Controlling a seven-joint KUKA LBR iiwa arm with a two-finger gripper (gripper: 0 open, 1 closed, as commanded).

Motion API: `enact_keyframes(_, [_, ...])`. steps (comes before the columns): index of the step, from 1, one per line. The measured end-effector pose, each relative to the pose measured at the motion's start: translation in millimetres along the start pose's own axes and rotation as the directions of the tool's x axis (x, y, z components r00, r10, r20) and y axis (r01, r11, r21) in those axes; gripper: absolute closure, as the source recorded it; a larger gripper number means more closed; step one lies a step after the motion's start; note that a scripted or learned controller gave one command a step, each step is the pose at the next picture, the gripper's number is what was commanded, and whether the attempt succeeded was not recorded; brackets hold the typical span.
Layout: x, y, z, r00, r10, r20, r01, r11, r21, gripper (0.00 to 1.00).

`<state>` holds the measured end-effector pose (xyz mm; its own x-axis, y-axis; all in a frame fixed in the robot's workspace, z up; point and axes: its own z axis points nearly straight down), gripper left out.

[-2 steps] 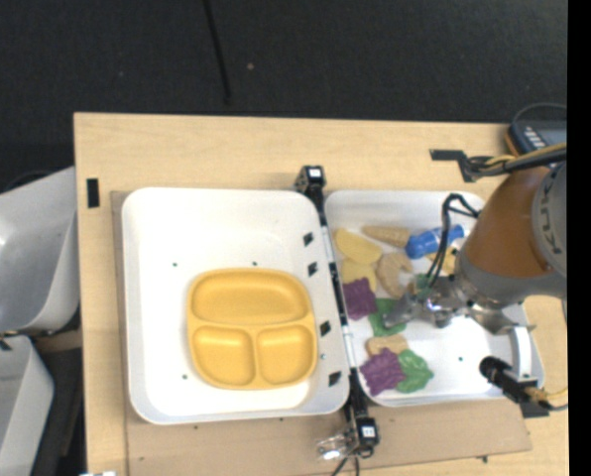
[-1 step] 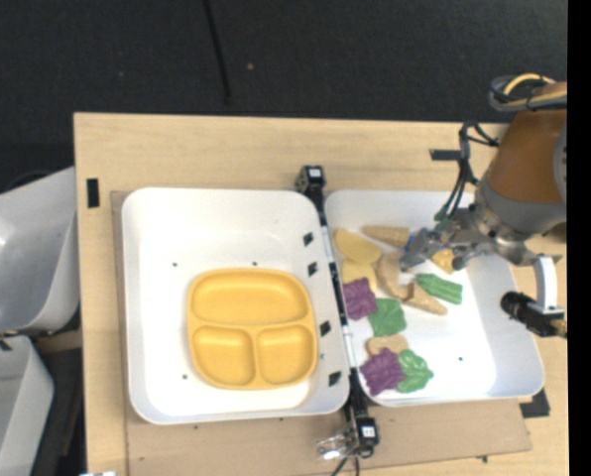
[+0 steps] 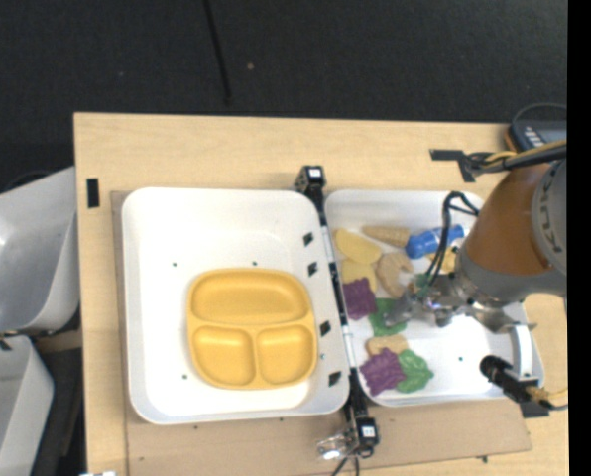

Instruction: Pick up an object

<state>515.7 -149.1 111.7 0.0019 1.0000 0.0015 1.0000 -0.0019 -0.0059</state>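
Note:
The right bin (image 3: pixel 454 375) holds a heap of small toys. A yellow piece (image 3: pixel 351 246), a tan cone-like piece (image 3: pixel 385 234) and a blue piece (image 3: pixel 426 242) lie at the back. A beige lump (image 3: pixel 390 269) and a purple piece (image 3: pixel 357 296) sit mid-bin. Nearer the front are a green piece (image 3: pixel 383 318), a small tan piece (image 3: pixel 385 345), another purple piece (image 3: pixel 380 370) and a second green piece (image 3: pixel 413 370). My gripper (image 3: pixel 411 307) is low in this bin, pointing left, right beside the mid-bin green piece and below the beige lump.
The left bin (image 3: pixel 157 266) carries a yellow divided plate (image 3: pixel 251 325). The grey arm with its orange band (image 3: pixel 509 231) covers the right bin's right side. Black clips (image 3: pixel 311 178) sit along the wall between the bins. A dark device (image 3: pixel 538 132) lies at the bench's far right corner.

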Motion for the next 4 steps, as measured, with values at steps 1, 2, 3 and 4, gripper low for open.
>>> enact_keyframes(1, [37.9, -22.8, -118.6, 1.000, -0.007, 0.002, 0.007, 1.000, -0.014, 0.00])
enact_keyframes(2, [35.3, -21.9, -123.2, 1.000, -0.004, 0.003, 0.004, 1.000, -0.010, 1.00])
enact_keyframes(3, [122.4, -25.4, -197.2, 1.000, -0.014, -0.001, 0.014, 1.000, -0.016, 1.00])
enact_keyframes(4, [175.9, -26.8, -296.4, 1.000, -0.011, -0.001, 0.011, 1.000, -0.019, 1.00])
